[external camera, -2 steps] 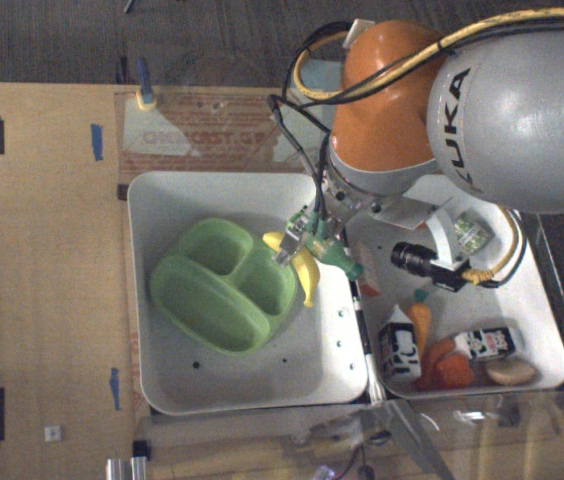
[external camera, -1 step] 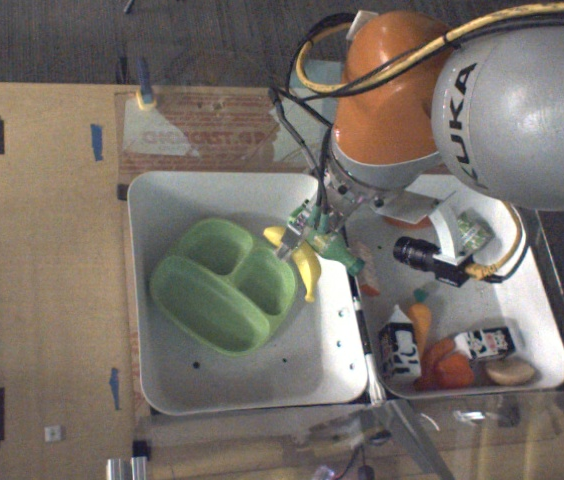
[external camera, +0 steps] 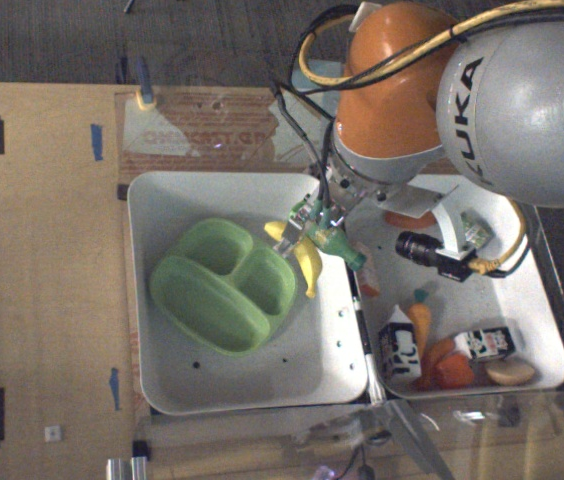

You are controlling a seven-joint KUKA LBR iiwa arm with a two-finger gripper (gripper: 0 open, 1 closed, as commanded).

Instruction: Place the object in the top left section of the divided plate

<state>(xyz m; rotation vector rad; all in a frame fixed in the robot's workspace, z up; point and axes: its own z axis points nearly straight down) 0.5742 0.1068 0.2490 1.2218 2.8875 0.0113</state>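
Gripper (external camera: 302,230): closed on the banana (external camera: 305,258), above the left bin's (external camera: 162,368) right edge.
Divided plate (external camera: 224,284): green, middle of left bin, just beside banana.

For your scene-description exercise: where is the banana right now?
The banana is in the left bin, at the green divided plate's right edge, directly under the gripper.

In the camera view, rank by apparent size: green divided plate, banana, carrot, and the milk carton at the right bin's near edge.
1. green divided plate
2. banana, partly hidden by the gripper
3. and 4. carrot and milk carton look alike; no ranking.
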